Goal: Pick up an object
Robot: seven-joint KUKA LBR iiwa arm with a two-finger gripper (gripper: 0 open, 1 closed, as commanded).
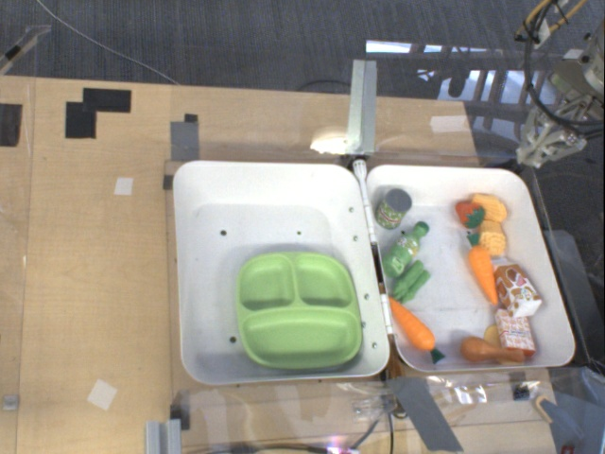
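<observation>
The right bin (454,180) holds several toy foods. A small tin can (392,206) stands at its upper left, with a green bottle (406,246) and a green pea pod (409,281) below it. An orange carrot (412,327) lies at the lower left and a second carrot (483,270) sits right of centre. Yellow corn pieces (489,212) and a red fruit (466,213) lie at the top right. A printed snack packet (516,291) and a brown sausage (490,351) lie at the lower right. My gripper (548,144) hangs beyond the bin's upper right corner, above the bench, apart from every object.
The left bin (217,197) holds a green divided plate (299,309). A metal post (362,107) stands behind the seam between the bins. Cables (558,26) loop around the arm at the top right.
</observation>
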